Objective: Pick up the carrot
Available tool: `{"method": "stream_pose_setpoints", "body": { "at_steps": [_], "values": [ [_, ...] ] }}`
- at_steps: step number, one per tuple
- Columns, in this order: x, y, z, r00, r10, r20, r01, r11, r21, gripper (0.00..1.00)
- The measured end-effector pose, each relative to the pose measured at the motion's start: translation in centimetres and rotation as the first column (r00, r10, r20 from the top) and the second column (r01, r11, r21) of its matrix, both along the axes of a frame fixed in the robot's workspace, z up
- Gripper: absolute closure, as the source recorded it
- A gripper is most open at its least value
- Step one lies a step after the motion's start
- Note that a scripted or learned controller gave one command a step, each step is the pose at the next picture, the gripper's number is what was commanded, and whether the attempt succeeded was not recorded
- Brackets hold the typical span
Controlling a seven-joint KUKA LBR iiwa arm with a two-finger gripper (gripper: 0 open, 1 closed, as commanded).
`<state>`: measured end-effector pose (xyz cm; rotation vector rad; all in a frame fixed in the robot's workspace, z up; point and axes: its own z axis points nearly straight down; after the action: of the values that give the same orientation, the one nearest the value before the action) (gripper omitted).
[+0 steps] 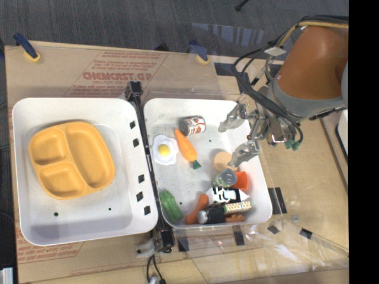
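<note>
A: In the right white plastic bin (pixel 260 189), upper-left part: the orange toy carrot with a green tip (pixel 188 147) lies flat, slanted, green end toward the bin centre; just beside the white-and-yellow fried-egg toy (pixel 164 150); just below the small red-and-white printed can (pixel 193 125) lying on its side.

B: Gripper?

A: The grey two-finger gripper (pixel 239 136) sits over the right side of that bin; fingers spread apart, nothing between them; well apart from the carrot.

B: Rest of the bin?

A: Clutter along the lower edge: a green pepper-like toy (pixel 170 204), a red block (pixel 241 181), a round tan piece (pixel 221 159); the left white plastic bin (pixel 35 226) holds a yellow three-compartment tray (pixel 71 158).
</note>
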<state>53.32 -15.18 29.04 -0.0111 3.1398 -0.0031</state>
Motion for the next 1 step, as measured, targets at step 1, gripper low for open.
{"method": "stream_pose_setpoints", "body": {
  "at_steps": [1],
  "values": [
    [2.56,2.34,-19.69,0.972,0.235,-0.015,-0.235,0.972,0.011,0.0]
  ]
}}
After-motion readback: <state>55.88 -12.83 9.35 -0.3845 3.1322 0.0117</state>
